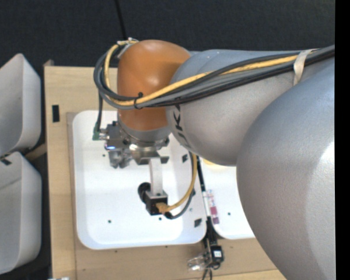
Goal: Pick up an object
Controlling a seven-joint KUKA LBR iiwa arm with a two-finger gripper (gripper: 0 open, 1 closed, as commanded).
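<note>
My arm, grey with an orange band (144,86), reaches in from the right and hangs over the left white bin (93,214). The gripper (121,151) sits just below the orange band, above the far half of that bin's floor. From this angle the wrist hides the tips, and I can make out no object between them. The arm's bulk covers most of the right bin (230,223), so whatever lies there is hidden.
The wooden bench (58,156) runs along the left bin's left side. Two white housings (9,156) stand off the bench at the left edge. A small bundle of connectors (204,261) lies on the bench at the front, between the bins.
</note>
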